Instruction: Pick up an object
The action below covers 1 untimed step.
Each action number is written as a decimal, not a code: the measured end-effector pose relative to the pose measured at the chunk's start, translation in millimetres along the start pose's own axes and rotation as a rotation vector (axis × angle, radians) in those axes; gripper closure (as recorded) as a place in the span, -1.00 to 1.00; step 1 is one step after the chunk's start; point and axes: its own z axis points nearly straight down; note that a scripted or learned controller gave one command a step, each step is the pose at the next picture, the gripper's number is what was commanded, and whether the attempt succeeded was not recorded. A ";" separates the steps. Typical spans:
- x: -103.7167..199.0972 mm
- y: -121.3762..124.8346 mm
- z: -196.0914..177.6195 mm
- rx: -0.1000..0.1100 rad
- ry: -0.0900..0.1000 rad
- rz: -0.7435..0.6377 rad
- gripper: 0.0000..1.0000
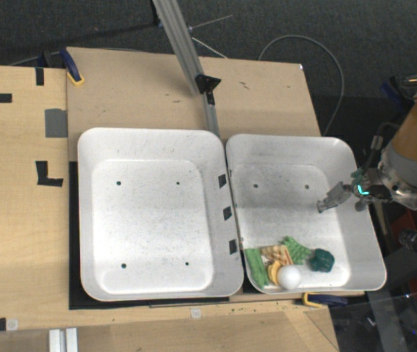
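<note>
Gripper (346, 196) at the right bin's (282, 152) right rim, its fingers spread apart with nothing between them, as I read it from my station. Objects, all clustered in that bin's near corner and well apart from the gripper: a white ball (290, 276), a dark green lump (321, 259), a green leafy piece (295, 248), a yellow curved piece (274, 273) and a tan item (274, 255), touching or overlapping. Left bin (150, 211) beside it, rims touching, on the wooden bench (17, 123).
</note>
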 end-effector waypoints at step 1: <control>0.0 1.1 -2.3 -0.004 -0.001 -0.002 -1.00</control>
